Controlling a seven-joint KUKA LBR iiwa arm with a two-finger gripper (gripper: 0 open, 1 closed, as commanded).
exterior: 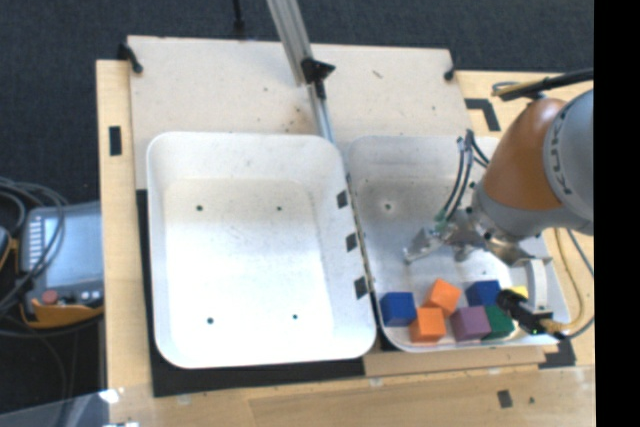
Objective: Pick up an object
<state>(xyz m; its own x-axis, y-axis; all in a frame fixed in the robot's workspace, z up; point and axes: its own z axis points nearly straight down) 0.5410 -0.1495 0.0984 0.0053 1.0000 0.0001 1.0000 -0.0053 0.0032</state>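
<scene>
Items for picking: six small blocks clustered at the near end of the right bin [400, 155], all lying on its floor. A blue block [398, 307] lies furthest left. Just beside it lie an orange block [445, 295], tilted, and a second orange block [428, 324] in front of that. A purple block [470, 322] touches the second orange block on its right. A green block [499, 323] lies beside the purple block, and a second blue block [483, 292] lies behind the two.

The gripper [443, 245] hangs over the middle of the right bin, near the cluster but apart from it. How far it stands open, and whether it has hold of anything, cannot be told at this angle. The arm [520, 155] enters from the right.

The left bin [250, 215] adjoins the right bin. Both rest on the bench [250, 65].
</scene>
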